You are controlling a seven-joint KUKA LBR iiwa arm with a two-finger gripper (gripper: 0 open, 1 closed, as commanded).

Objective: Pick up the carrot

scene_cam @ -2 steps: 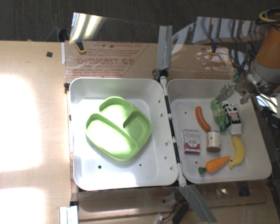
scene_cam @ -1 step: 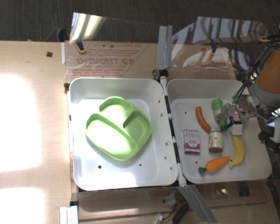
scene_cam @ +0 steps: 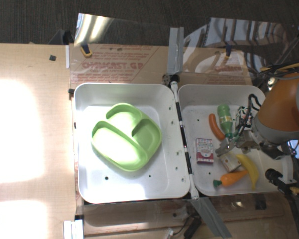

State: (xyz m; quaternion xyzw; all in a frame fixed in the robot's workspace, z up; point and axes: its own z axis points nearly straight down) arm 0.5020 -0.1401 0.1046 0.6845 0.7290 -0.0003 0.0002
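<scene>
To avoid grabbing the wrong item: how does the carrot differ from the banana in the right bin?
The carrot is orange with a green end; the banana is all yellow. The carrot is straight and tapered, the banana curved. The carrot lies nearer the bin's front edge, the banana just behind it. Both lie flat in the right bin.

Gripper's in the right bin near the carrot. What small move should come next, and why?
Probably a short shift toward the near edge of the bin, then down. The gripper sits above the carrot, which lies beside the banana, so it is not yet over it.

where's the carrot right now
The orange toy carrot with green top lies near the front edge of the right white bin, beside the yellow banana.
</scene>
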